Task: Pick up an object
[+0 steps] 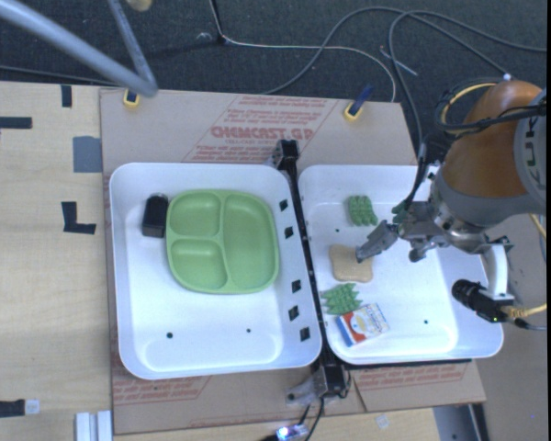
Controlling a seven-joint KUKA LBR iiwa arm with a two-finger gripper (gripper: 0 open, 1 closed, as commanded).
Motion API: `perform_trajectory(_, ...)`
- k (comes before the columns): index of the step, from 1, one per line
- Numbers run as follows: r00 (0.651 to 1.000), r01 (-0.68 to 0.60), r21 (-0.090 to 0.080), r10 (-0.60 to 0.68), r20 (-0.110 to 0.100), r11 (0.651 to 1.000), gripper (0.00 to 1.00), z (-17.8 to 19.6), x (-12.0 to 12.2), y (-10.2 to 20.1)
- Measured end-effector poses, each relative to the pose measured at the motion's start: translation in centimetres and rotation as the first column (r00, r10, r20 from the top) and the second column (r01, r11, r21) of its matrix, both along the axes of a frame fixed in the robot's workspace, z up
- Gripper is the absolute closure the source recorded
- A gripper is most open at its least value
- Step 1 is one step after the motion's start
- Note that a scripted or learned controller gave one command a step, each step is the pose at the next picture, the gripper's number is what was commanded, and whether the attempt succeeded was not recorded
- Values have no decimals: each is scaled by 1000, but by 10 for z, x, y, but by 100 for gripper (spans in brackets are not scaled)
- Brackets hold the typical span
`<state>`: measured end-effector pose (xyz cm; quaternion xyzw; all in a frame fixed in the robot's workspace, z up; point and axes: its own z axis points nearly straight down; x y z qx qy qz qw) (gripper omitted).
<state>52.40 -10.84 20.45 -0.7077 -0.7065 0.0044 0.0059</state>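
**Claw hanging over the tan piece in the right bin**

Nearest the camera, at the front of the right bin [441, 343], lay a small card packet [361, 323] with red and blue print, turned at a slant, and just behind it a green leafy toy [341, 296]. Behind these two, about in the middle of the bin's left half, rested a flat tan piece [350, 265], which looked like a slice of bread. I judged it to be the likely thing to pick, because the claw [376, 243] hung right above its far right corner.

The arm reached in from the right, and its dark fingers pointed left and down toward the tan piece. Whether they were spread or closed I could not tell, because they were seen as one dark shape. Nothing was visible between them.

The tan piece lay just to the left and toward the front of the claw tip. It was almost square with round corners, so its long axis was hard to name.

Farther back sat a small green ridged block [360, 210], apart from the claw. In the left bin [202, 352] stood a green divided plate [222, 242] with a small black object [154, 216] touching its left edge.
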Motion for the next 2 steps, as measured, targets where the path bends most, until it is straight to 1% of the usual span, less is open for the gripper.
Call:
perform_trajectory(1, 1000, -3, -1, 3, 12, 1000, 0, 6, 3, 0)
perform_trajectory(2, 1000, -3, -1, 3, 8, 1000, 0, -43, 5, 9)
